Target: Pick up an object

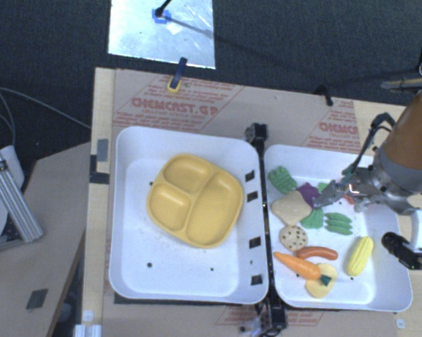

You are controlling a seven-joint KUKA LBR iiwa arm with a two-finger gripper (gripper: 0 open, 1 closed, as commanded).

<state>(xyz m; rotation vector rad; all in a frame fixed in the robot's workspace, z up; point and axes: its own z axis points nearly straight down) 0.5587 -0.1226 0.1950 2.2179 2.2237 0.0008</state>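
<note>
The left bin [125, 267] held a yellow divided plate [195, 199]. The right bin [390, 297] held toy foods: corn [360, 256] at 4 o'clock, carrot [298, 265] at 7, cookie [292, 237]. The gripper [333, 193] hung over the purple piece [309, 191]; its jaws I cannot tell.

A robotics lab: bench-mounted bins [185, 290], aluminium framing [4, 183].

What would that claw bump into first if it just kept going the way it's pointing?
Probably the purple piece: the claw points leftward and down at it in the right bin. Depth is unclear, so the pale bread slice beyond is possible.
</note>
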